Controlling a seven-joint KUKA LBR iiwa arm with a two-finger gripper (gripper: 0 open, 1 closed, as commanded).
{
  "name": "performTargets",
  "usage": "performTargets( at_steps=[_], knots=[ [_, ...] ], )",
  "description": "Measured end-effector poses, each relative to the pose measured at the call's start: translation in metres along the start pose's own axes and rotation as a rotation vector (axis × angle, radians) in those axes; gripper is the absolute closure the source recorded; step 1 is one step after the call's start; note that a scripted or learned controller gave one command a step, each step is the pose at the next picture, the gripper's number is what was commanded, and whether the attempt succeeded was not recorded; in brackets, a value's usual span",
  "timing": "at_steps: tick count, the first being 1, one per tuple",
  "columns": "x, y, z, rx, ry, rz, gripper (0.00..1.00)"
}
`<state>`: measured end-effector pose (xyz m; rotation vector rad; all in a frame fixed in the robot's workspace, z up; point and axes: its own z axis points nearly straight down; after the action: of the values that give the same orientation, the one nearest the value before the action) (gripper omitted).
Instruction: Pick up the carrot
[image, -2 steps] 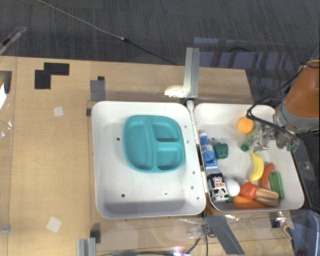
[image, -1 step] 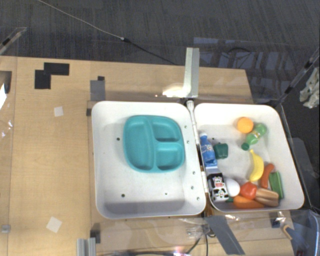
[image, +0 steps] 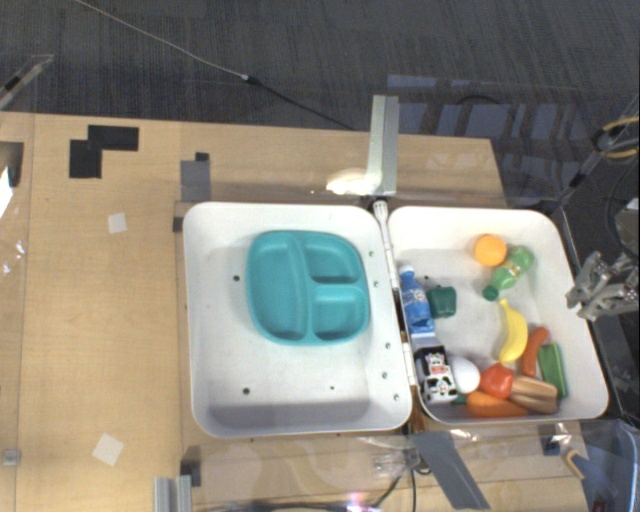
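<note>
An orange, tapered piece that looks like the carrot (image: 488, 405) lies along the front wall of the right bin (image: 450, 225). A red round toy (image: 497, 380) and a brown roll (image: 533, 393) press against it. My gripper (image: 603, 284) hangs at the right, just outside that bin's right rim and level with the banana (image: 513, 333). It is well apart from the carrot and nothing is seen in it.
The right bin also holds an orange ball (image: 490, 250), a green pear (image: 509, 270), a blue bottle (image: 414, 300), a teal cup (image: 441, 301), a red-orange stick (image: 535, 348), a green piece (image: 553, 370), a white egg (image: 466, 377) and a small printed box (image: 434, 372). A teal divided plate (image: 305, 287) lies in the left bin (image: 215, 330).
</note>
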<state>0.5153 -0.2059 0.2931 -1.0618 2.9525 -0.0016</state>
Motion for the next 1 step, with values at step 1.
performTargets(
  at_steps=[1],
  knots=[
    [-0.0010,-0.0002,-0.0016,0.003,-0.002,-0.001,0.00]
  ],
)
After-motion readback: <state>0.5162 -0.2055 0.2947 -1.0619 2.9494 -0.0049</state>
